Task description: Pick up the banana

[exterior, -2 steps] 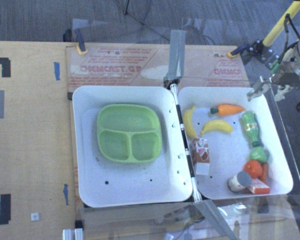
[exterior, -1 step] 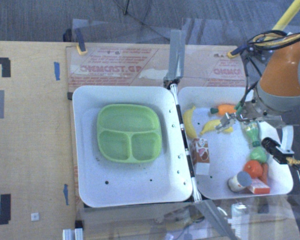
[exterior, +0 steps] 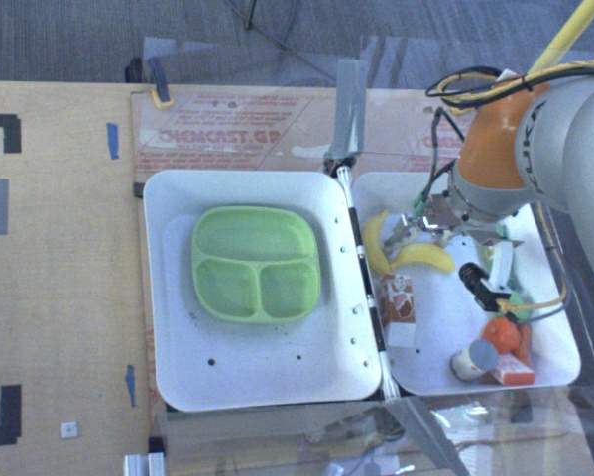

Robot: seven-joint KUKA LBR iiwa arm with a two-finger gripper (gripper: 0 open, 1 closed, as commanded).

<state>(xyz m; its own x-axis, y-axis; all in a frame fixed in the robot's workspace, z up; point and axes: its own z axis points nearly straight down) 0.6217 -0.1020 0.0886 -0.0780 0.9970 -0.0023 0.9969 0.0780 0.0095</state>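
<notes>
The banana [exterior: 427, 257] lies curved in the right bin [exterior: 554, 365], near its left wall, with one end pointing up and the other to the right. My gripper [exterior: 403, 233] is low over the banana's bend, right at its upper side. The grey arm with its orange band reaches in from the upper right. The gripper body hides part of the banana's middle.
A green divided plate [exterior: 257, 264] sits in the left bin [exterior: 178, 365]. In the right bin, a brown and white packet [exterior: 400, 300] lies just below the banana. An orange ball [exterior: 503, 333], a red box [exterior: 516, 371] and a pale cup [exterior: 467, 364] crowd the lower right corner.
</notes>
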